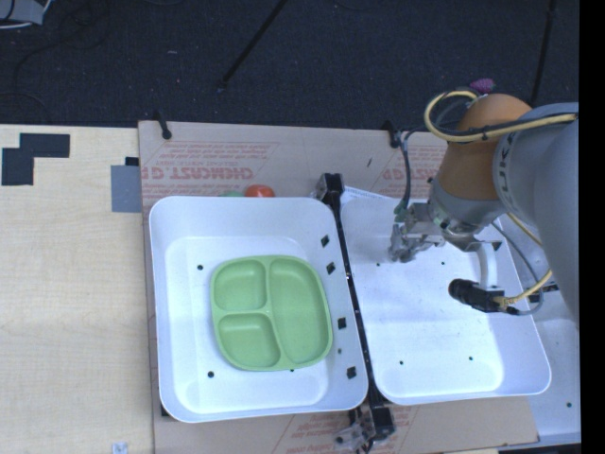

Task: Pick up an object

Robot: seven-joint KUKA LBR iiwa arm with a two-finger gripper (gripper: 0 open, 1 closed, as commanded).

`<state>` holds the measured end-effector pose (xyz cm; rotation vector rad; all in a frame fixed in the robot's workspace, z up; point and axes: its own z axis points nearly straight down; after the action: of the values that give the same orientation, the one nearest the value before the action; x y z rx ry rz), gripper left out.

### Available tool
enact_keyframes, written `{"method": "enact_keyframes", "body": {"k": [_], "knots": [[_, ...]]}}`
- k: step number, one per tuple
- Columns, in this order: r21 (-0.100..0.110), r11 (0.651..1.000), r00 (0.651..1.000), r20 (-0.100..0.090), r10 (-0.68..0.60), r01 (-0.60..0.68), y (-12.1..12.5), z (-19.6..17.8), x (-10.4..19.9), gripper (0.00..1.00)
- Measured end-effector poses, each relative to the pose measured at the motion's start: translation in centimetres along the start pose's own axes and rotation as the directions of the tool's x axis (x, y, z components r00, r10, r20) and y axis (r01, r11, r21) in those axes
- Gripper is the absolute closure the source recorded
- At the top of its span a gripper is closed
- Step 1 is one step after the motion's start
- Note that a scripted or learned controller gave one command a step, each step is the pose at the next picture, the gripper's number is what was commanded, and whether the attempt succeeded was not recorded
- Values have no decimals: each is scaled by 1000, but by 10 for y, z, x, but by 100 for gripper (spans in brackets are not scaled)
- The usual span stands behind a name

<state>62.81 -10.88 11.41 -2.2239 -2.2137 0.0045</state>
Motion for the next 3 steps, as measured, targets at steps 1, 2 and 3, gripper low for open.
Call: {"method": "enact_keyframes", "body": {"k": [1,2,3], "knots": [[-7,1000,1000,1,2,-2,6,-47,-7,100],[-7,1000,1000,1,-3,3,6,-99,-8,100],[-2,1000,1000,-1,-8,8,-5,-106,39,100]]}}
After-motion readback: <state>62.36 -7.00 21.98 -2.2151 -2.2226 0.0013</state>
